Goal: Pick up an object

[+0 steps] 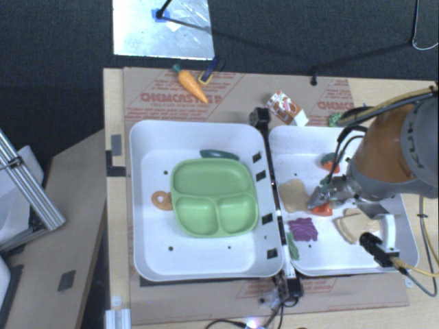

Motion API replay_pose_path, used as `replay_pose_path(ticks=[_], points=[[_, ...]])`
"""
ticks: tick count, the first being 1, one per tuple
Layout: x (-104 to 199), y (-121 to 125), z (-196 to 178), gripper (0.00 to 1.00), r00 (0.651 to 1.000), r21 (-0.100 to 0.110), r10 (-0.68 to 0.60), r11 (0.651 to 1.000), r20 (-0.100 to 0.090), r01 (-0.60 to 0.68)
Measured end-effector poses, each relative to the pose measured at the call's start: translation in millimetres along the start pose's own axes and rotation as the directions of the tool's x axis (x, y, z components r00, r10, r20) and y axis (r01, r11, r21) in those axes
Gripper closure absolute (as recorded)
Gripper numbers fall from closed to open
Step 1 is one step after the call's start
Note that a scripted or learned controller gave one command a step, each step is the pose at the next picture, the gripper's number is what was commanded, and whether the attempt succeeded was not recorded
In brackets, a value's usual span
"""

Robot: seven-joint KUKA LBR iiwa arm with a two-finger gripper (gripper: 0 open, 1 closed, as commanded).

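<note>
A purple grape cluster [303,229], a tan bread-like piece [294,194] and a small red item [323,209] lie in the right white bin [302,142], crowding the gripper [321,199]. The grey arm with orange band [384,153] reaches in from the right, low over the red item; whether its claw grips cannot be told. The left white bin [147,184] holds a green divided plate [210,196], with bare floor around it

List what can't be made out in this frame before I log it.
- Gripper: too small and blurred in the camera view to tell whether it holds anything.
- Red item in the right bin: partly under the gripper, identity unclear.
- Dark green object: mostly hidden behind the green tray.
- Small packet beyond the bins: print too small to read.
- Arm: covers the right bin's far corner.
</note>
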State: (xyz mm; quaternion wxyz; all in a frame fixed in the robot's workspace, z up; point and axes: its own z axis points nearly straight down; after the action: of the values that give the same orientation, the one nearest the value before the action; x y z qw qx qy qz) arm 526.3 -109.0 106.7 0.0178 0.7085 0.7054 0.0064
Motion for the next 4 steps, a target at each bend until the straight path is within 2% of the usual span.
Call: replay_pose_path(ticks=[1, 2, 3, 4], points=[[-6.8, -2.2, -46.6, 1.0, 1.0, 0.029, -0.005, 1.0, -0.015, 0.005], [-12.9, 5.3, -91.8, 1.0, 1.0, 0.027, -0.008, 1.0, -0.014, 0.008], [-13.5, 7.8, -118.9, 1.0, 1.0, 0.029, -0.009, 1.0, -0.015, 0.009], [25.6, 47.2, -107.9, 1.0, 1.0, 0.03, -0.014, 0.999, -0.017, 0.014]])
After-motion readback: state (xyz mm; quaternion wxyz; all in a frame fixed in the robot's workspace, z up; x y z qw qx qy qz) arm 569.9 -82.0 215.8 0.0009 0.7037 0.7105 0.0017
